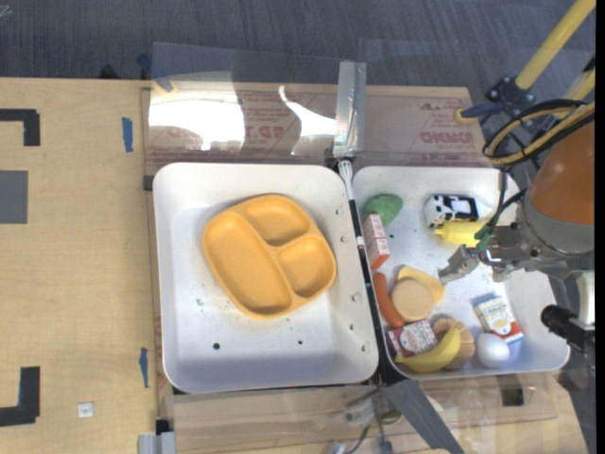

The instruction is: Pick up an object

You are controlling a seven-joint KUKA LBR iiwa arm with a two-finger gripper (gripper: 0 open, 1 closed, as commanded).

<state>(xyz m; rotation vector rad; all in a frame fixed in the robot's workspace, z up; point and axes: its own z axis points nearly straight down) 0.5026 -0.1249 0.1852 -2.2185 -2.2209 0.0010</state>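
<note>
My gripper (470, 253) hangs over the middle of the right bin (539, 362), open, with nothing between its fingers (458, 266). Just above it lies a yellow toy (459, 233), next to a black-and-white cow figure (450, 207). Left of the gripper and a little lower sits a tan round bun (413, 298). A green piece (383, 206), a red packet (376, 239) and an orange carrot (386, 301) lie along the bin's left side. A banana (442, 352), a white egg (492, 349) and a small carton (495, 313) lie near the front.
The left bin (180, 329) holds an orange divided plate (268, 253). A divider wall (359, 253) separates the two bins. Yellow and black cables (529, 121) hang behind the arm at the right. Cardboard bench surface lies to the left.
</note>
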